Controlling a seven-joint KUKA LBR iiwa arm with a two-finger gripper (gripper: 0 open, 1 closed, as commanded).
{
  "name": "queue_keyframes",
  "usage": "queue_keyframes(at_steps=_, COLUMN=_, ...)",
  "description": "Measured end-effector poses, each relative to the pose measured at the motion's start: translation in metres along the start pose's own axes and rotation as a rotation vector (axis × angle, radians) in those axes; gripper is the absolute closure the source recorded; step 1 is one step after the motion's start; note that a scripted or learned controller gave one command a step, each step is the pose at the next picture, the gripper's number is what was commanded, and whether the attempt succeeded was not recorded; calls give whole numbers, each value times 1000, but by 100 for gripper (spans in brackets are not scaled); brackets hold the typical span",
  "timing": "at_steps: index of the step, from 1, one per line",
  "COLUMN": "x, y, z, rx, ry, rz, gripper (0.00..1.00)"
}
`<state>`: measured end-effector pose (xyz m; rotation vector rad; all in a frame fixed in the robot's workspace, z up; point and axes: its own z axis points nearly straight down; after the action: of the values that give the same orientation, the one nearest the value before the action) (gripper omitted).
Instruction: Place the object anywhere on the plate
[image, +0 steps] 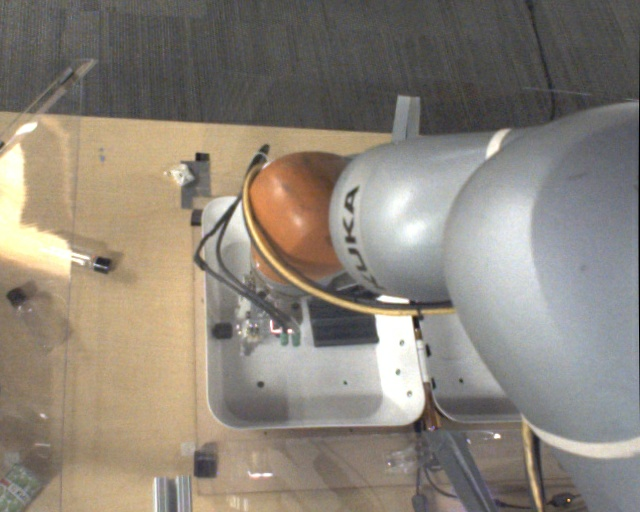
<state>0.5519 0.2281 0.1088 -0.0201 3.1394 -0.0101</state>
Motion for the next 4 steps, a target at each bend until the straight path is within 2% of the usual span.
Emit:
queue_keyframes(at_steps=1, x=11, y=-1, z=17, rx=-4, ry=-11, rz=389, gripper=100)
queue_keyframes(at_steps=2, x=-24, y=-4, z=18, rx=2, ry=-9, rz=64, gripper=100)
queue_keyframes(at_steps=3, x=-80, y=-1, z=4, rx=-1, ry=-8, rz=-328, gripper=100)
queue_keyframes(at_steps=4, x=-114, y=0, z=-63, rx=-10, ry=-13, rz=-863, gripper=100)
